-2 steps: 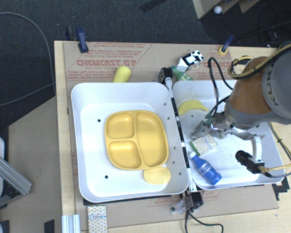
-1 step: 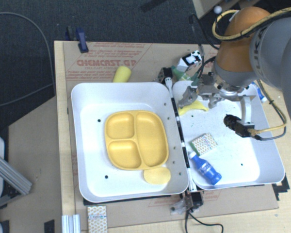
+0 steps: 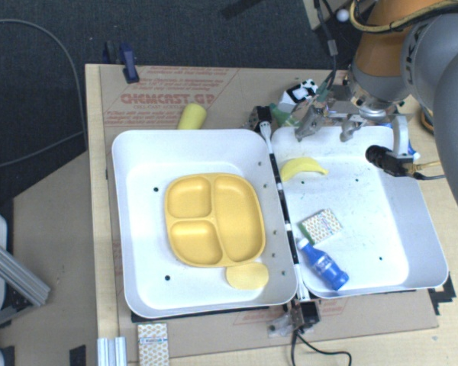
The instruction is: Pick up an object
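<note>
The grey arm [image 3: 435, 44] enters from the right, its orange band [image 3: 385, 48] above the wrist, and bends down toward the far edge of the right bin [image 3: 397, 227]. The gripper [image 3: 330, 124] hangs over that bin's far left corner; whether it is spread or pressed together cannot be told from here, and nothing is seen held in it.

Right bin: a yellow banana [image 3: 303, 168] lies near the far left corner, just below the gripper and apart from it. A small patterned packet [image 3: 321, 225] lies toward the middle, tilted. A blue bottle [image 3: 323, 266] lies on its side at the near left, close to the packet.

Left bin [image 3: 137, 227]: a yellow divided plate [image 3: 214, 219] with three compartments sits in the centre. A pale yellow round piece [image 3: 247, 276] touches its near edge.

Outside the bins, on the cardboard-covered bench [image 3: 160, 94]: a yellow cylinder [image 3: 191, 117] beyond the left bin, a blue clip [image 3: 127, 62] at the far edge, and a patterned packet [image 3: 153, 344] at the near edge.
</note>
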You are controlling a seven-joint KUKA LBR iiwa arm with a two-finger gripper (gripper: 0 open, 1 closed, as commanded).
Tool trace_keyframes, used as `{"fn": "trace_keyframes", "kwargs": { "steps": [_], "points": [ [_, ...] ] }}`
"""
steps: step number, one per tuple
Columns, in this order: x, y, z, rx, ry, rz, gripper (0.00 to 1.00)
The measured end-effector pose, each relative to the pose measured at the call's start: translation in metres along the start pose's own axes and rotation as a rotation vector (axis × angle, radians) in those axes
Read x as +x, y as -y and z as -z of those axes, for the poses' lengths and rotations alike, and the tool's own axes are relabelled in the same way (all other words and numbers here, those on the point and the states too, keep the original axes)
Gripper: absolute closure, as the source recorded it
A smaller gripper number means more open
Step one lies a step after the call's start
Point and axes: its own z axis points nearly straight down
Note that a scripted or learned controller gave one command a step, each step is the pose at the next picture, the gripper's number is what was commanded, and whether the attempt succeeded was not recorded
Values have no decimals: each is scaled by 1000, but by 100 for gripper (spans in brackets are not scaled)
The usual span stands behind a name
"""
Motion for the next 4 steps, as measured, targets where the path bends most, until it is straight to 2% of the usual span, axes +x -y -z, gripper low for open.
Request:
{"fn": "trace_keyframes", "kwargs": {
  "steps": [1, 2, 3, 4],
  "points": [
    [2, 99, 0, 3, -1, -1, 0],
    [15, 68, 0, -1, -1, 1, 0],
    [-33, 0, -44, 0, 0, 0, 0],
    [-18, 1, -101, 3, -2, 1, 0]
  ]
}}
